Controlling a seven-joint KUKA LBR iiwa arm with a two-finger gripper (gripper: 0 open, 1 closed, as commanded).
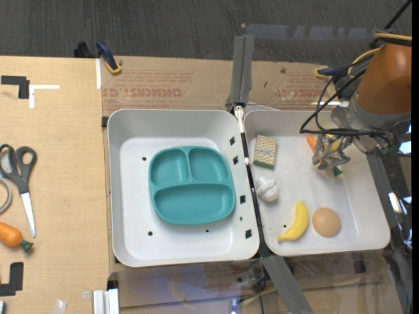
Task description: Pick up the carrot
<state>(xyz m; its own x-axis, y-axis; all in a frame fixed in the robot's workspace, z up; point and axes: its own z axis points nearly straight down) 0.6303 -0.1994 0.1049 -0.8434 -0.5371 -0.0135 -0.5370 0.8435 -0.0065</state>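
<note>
In the right bin [366, 234], an orange tip [309, 140] and a green end [337, 171] stick out on either side of my gripper [327, 157]. They look like the two ends of a carrot whose middle is hidden under the gripper. The gripper hangs low over the bin's far right part, below the arm's orange band [391, 77]. Whether the carrot is touched or held cannot be made out. A second carrot [10, 235], orange with a green stub, lies on the bench at the far left, outside both bins.
The right bin also holds a speckled box [265, 151], a white lump [266, 189], a banana [295, 222] and a tan round thing [326, 222]. A teal divided plate [192, 186] lies in the left bin [124, 195]. Scissors [19, 175] rest on the bench at left.
</note>
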